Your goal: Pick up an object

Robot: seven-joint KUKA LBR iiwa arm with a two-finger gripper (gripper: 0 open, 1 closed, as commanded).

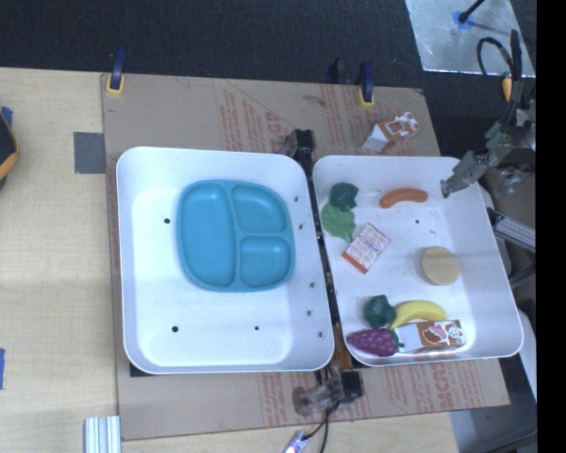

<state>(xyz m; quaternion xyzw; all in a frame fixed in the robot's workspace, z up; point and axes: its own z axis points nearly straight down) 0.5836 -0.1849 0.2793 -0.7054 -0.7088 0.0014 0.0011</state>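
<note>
— How is your light?
— You get bright, even light from above; the white bins (132, 253) glare slightly and cast soft, thin shadows on the counter (47, 253).
— Sharpness?
— Mildly soft everywhere, grainy in the dark top.

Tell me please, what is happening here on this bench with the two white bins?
A robot arm reaches in from the right; its gripper sits at the right bin's upper right rim, holding nothing visible. That bin holds toy food: a sausage, a banana, grapes and a few more pieces. The left bin holds a blue divided plate. Nothing appears picked up yet.
</note>
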